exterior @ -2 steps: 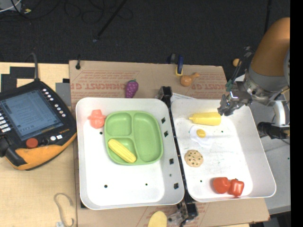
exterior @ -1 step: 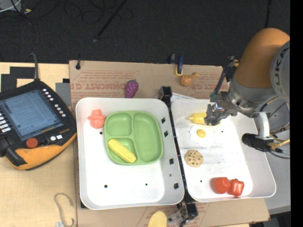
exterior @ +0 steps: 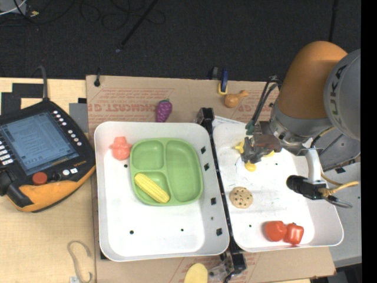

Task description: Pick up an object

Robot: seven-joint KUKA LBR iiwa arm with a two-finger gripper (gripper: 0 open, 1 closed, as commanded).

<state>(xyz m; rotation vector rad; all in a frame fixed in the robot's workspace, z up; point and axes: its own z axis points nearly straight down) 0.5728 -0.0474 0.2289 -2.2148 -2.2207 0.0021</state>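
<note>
The gripper (exterior: 257, 149) is lowered into the right bin (exterior: 330, 229) near its back left corner, right over a small yellow thing (exterior: 250, 166). Whether anything's actually clamped can't be told, it's too blurry there. A cookie (exterior: 240, 197) is seen toward the bin's left edge, and a red pepper (exterior: 283, 232) near the front edge. In the left bin (exterior: 118, 240), a green plate (exterior: 177, 170) is loaded with corn (exterior: 152, 188), and a pink toy (exterior: 120, 148) is parked at the back left corner.

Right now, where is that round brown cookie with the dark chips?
The round brown chocolate-chip cookie lies in the right-hand white bin, near its left wall, below the tool and up-left of the red toy pepper.
</note>
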